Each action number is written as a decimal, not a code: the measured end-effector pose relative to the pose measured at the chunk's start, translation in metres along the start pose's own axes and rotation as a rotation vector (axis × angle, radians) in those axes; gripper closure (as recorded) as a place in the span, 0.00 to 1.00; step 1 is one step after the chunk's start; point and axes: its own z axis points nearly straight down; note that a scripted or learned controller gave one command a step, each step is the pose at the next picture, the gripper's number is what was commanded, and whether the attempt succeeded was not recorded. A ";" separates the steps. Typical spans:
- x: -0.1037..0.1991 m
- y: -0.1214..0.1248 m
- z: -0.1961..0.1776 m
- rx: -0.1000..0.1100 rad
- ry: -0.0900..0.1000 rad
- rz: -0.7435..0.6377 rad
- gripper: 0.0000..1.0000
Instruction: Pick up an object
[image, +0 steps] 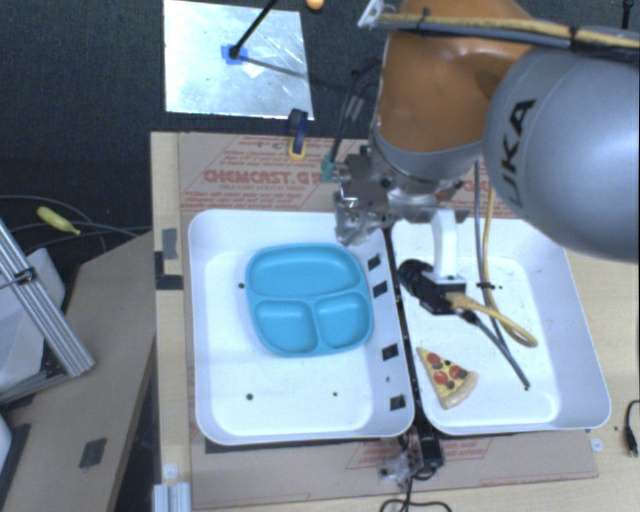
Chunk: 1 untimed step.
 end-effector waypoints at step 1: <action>-0.002 0.001 -0.014 -0.006 0.000 -0.002 1.00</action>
